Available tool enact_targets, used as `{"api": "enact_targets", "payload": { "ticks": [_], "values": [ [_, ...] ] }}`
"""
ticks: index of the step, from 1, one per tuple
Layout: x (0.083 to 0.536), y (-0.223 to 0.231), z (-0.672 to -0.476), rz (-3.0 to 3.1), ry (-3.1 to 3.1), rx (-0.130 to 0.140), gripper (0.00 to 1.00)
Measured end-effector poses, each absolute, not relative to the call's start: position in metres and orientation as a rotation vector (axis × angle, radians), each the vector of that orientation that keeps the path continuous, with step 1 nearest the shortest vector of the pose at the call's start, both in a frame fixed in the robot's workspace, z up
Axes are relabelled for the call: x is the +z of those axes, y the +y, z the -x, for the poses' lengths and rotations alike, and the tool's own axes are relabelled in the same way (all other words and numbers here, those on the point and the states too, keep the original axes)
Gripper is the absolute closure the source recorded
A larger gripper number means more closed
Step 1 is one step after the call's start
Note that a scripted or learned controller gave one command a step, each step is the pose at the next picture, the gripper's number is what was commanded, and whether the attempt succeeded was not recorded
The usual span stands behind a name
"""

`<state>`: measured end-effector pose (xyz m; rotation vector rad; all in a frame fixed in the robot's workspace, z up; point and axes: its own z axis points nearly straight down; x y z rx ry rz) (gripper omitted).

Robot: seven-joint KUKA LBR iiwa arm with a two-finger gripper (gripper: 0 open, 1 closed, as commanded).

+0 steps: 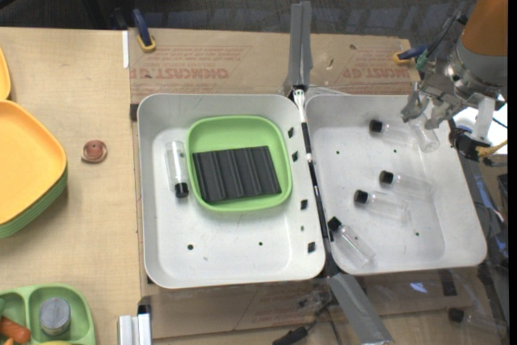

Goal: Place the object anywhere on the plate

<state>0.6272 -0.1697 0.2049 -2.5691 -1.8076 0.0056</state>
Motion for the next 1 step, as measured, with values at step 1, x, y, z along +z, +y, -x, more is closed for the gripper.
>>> {"api": "enact_targets", "payload": {
  "ticks": [1],
  "values": [
    [0.2051,-0.1697,-0.6272,2.570,-1.807,0.005,0.00]
  ]
}}
